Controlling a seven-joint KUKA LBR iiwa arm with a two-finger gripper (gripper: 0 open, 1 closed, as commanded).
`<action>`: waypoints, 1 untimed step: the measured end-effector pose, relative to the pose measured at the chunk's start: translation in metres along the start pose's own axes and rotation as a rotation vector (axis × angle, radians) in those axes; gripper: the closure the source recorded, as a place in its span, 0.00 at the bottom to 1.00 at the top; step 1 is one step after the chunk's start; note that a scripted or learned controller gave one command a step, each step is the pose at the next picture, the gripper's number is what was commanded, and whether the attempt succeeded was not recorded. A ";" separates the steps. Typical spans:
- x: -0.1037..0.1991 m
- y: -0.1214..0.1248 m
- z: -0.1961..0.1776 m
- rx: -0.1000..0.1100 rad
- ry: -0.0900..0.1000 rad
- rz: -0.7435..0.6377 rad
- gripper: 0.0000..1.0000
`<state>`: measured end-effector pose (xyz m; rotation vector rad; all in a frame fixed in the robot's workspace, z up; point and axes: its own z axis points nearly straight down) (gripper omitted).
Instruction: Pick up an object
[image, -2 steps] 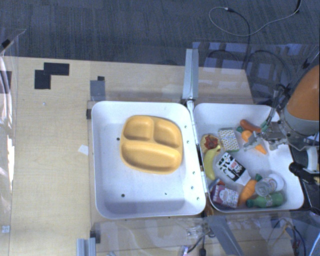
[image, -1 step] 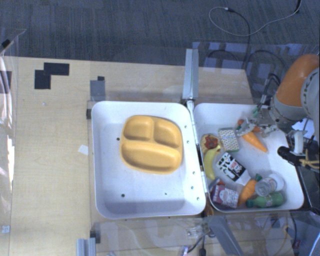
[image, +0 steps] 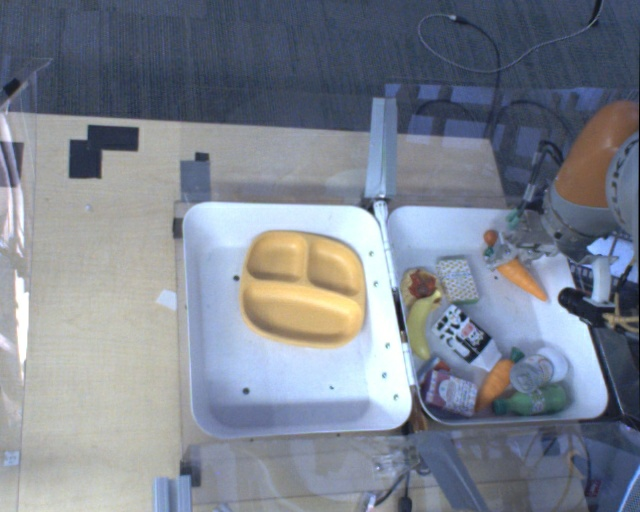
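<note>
My gripper (image: 523, 240) hangs over the back right part of the right bin (image: 575, 330), below the arm's orange band (image: 598, 150). An orange carrot (image: 524, 279) lies just in front of the gripper, its thick end right under the tip; whether they touch is unclear. A small orange piece (image: 490, 238) sits to the gripper's left. Further left lie a checkered pad (image: 457, 278), a red fruit (image: 422, 283), a banana (image: 418, 328) and a black-and-white box (image: 463, 335).
The left bin (image: 215, 330) holds a yellow divided plate (image: 303, 286). Along the right bin's front edge lie a red packet (image: 450, 393), a second carrot (image: 497, 380), a can (image: 535, 372) and a green item (image: 530, 404). Cables (image: 470, 45) run behind the bins.
</note>
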<state>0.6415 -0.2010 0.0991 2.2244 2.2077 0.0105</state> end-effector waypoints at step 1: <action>0.053 -0.021 -0.109 0.006 0.000 0.016 1.00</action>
